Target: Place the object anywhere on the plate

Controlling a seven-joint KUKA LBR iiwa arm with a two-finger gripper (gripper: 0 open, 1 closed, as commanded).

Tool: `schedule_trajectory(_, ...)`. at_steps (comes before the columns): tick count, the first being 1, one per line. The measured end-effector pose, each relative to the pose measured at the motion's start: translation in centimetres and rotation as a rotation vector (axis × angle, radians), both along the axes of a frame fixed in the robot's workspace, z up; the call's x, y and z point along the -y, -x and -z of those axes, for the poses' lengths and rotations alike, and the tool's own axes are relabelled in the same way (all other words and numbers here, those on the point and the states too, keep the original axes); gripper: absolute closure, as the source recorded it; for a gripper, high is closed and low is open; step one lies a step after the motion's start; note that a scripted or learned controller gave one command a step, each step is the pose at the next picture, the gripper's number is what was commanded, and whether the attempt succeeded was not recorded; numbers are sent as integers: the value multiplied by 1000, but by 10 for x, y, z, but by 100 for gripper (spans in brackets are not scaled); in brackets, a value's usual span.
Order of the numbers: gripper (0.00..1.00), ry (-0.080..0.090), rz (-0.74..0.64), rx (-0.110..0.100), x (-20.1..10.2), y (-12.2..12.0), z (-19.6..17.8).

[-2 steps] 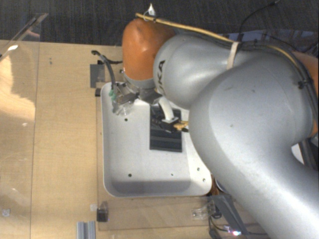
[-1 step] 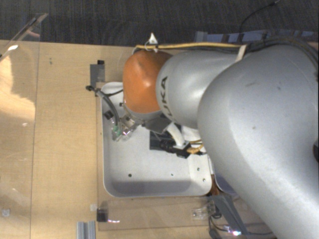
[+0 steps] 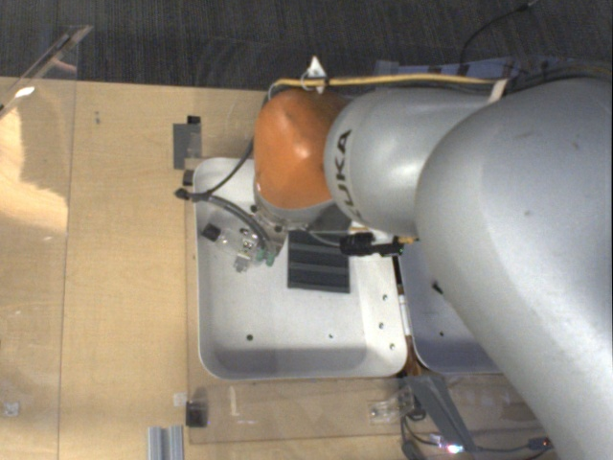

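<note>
The camera view looks down on a pale wooden counter (image 3: 96,286) with a smooth, faintly glossy top; beyond its far edge we see dark grey ribbed carpet (image 3: 239,17). A clear plastic sheet (image 3: 38,103) catches light at the far left.

On the counter sits a shallow white plastic bin with rounded corners (image 3: 287,357), and a second white bin of the same kind (image 3: 445,348) lies just beside it on the right, mostly covered by the arm. Small dark brackets (image 3: 189,140) stand at the left bin's corners.

The large grey arm with its glossy orange band (image 3: 292,151) reaches in from the right and hangs over the far part of the left bin. Its hand (image 3: 251,245) points down toward the bin floor at the far left, with black cables looping around it; we cannot tell whether the hand is open or closed, or whether it grips anything.

A flat, dark, rectangular ribbed plate (image 3: 318,264) lies on the floor of the left bin, just right of the hand. We cannot make out the object itself; something small and pale shows at the hand, too blurred to identify.
</note>
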State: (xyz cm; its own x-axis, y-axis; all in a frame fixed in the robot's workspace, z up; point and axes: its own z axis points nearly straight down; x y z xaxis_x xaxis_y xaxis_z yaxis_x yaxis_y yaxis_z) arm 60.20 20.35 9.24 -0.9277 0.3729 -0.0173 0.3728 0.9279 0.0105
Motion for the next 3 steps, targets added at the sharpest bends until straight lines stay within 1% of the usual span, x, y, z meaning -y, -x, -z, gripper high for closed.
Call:
schedule_trajectory(1,100,2,-299,-6,-32,-49,-105)
schedule_trajectory(2,100,10,-876,-2,-33,-47,-175)
schedule_trajectory(3,100,6,-620,-5,-32,-68,-187)
